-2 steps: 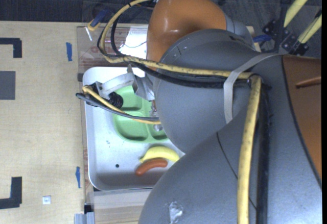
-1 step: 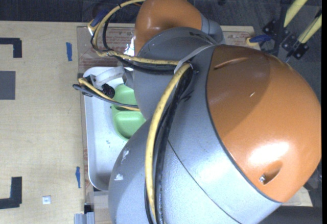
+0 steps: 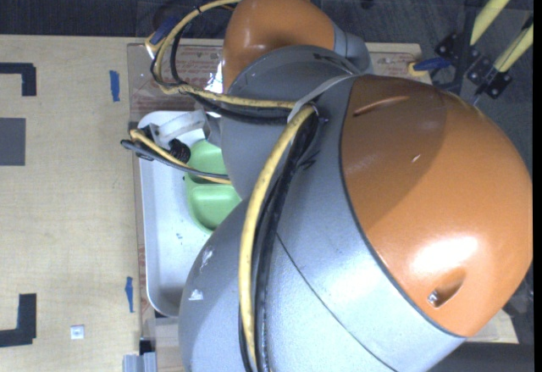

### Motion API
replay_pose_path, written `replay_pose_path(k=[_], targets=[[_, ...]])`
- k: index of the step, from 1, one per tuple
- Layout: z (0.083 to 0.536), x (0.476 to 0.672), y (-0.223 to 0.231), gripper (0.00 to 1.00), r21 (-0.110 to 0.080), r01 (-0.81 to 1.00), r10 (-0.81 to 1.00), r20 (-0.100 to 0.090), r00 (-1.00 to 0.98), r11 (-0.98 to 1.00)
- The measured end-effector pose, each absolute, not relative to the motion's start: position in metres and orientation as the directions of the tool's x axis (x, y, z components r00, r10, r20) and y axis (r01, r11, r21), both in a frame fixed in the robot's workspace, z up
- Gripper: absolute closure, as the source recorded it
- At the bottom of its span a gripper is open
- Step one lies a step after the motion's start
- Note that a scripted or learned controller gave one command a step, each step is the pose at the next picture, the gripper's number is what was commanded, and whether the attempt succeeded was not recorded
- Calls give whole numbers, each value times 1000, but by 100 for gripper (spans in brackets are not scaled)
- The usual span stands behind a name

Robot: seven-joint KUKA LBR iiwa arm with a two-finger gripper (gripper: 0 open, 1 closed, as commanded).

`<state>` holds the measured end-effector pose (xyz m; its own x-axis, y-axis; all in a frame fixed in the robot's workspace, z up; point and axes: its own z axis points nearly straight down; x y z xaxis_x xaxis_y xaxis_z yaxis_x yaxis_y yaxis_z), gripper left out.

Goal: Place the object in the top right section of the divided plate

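Arm looms over the white bin (image 3: 157, 260).
It hides most of a green plate (image 3: 210, 197) (gripper state cannot be told).

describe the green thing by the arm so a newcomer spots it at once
Start at the big grey and orange arm and look at its left edge, where a white bin shows. The green plate lies in that bin, partly under the arm, the one bright green thing among white and grey.

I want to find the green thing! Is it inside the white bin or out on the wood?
Inside. The pale green plastic piece lies within the shallow white bin, partly hidden under the grey robot arm.
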<state>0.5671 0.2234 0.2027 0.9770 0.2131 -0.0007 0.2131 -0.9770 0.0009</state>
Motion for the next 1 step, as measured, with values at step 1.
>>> replay_pose_path(k=[1], targets=[[230, 508, 199, 0, -1, 210, 210, -6, 978, -978]])
